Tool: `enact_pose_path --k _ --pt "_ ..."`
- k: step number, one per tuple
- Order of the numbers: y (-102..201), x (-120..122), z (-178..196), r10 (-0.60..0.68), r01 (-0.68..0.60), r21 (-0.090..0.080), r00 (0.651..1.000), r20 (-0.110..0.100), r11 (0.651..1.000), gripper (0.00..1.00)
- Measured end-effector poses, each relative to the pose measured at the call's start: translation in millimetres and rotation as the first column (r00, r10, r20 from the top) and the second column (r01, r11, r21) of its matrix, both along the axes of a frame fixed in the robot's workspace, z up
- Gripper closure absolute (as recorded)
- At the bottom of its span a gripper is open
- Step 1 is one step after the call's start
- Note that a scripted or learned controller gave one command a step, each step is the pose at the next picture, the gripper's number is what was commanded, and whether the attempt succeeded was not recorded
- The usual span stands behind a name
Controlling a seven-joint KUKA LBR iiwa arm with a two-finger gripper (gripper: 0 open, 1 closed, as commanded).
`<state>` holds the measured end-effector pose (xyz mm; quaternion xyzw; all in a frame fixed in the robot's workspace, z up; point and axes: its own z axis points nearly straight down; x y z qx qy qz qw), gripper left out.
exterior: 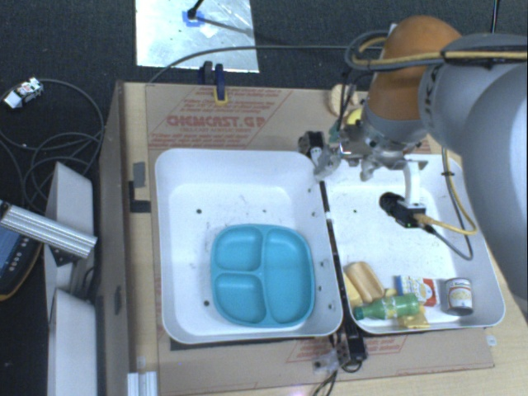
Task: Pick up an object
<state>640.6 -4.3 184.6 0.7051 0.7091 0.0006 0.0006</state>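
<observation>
My gripper (345,162) hangs over the far left corner of the right bin (474,258), close to the divider between the two bins. The loose objects lie apart from it along that bin's near edge: a tan bread-like roll (363,280), a green bottle (389,307) on its side, a small red and white box (414,288) and a small can (459,295). Nothing shows in the gripper.
The left bin (186,188) holds a blue divided plate (262,274) in its near half. The grey arm with its orange band (412,48) covers the upper right. A brown cardboard sheet (216,120) lies under both bins.
</observation>
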Motion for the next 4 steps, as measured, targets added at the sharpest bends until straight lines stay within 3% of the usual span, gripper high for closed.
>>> enact_pose_path --k 1,2,3,4 --pt "-0.1 0.8 10.9 0.002 -0.002 0.000 1.000 0.002 1.000 1.00" --pt "-19.9 20.1 9.3 -0.004 0.004 0.000 1.000 0.001 1.000 1.00" --pt "3.3 28.5 7.1 0.000 0.000 0.001 1.000 0.001 1.000 1.00" --pt "-19.7 19.8 0.2 -0.004 0.004 -0.001 1.000 0.001 1.000 1.00"
